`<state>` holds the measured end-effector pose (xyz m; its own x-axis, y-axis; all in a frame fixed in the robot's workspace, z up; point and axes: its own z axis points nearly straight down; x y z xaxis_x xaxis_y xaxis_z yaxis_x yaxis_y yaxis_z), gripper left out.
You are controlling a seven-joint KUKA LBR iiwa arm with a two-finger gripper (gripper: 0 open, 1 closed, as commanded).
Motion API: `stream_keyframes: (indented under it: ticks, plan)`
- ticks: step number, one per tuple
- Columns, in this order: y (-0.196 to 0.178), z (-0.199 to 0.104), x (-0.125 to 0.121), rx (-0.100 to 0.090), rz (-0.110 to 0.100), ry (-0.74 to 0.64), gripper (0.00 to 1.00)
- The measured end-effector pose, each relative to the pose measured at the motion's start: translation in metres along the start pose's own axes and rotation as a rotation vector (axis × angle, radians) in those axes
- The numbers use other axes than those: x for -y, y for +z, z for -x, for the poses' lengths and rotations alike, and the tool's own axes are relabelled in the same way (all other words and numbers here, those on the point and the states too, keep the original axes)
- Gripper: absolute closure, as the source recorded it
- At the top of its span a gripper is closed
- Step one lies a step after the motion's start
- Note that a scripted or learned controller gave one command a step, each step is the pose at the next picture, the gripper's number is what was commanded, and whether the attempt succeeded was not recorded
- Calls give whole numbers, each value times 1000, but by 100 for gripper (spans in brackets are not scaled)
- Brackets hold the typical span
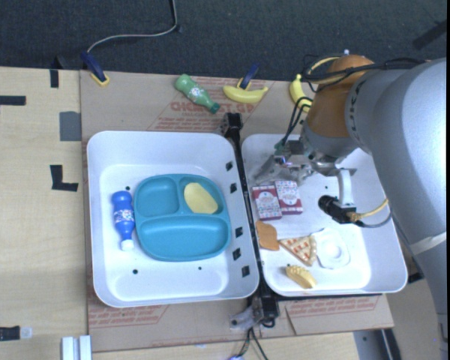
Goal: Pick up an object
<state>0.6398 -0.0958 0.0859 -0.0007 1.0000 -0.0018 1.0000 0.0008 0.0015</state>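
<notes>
My gripper [285,165] hangs low in the right bin [375,223], near its back left part. Just in front of it lie two small red-and-white cartons [277,199], side by side; its tip is at or just above their far edge. Nearer the front lie a brown round piece [266,235], a pizza slice [301,248], a white round lid [332,253] and a yellow piece [301,277]. The orange-banded wrist [334,107] and the grey arm cover the bin's back right corner.
The left bin [109,276] holds a blue divided plate [181,229] with a yellow piece [201,198] on it, and a blue bottle [122,217] beside it. Behind the bins lie a green bottle [196,94] and a banana [245,92]. A black cable connector [336,208] hangs over the right bin.
</notes>
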Motion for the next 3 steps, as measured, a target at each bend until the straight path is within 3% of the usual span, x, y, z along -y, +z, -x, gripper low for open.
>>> stream_keyframes:
  ticks: [1,2,3]
  plan:
    - [-3,3,-28,-2,-2,-1,0]
    - [0,3,17,0,0,0,0]
    - [-10,3,17,1,2,0,100]
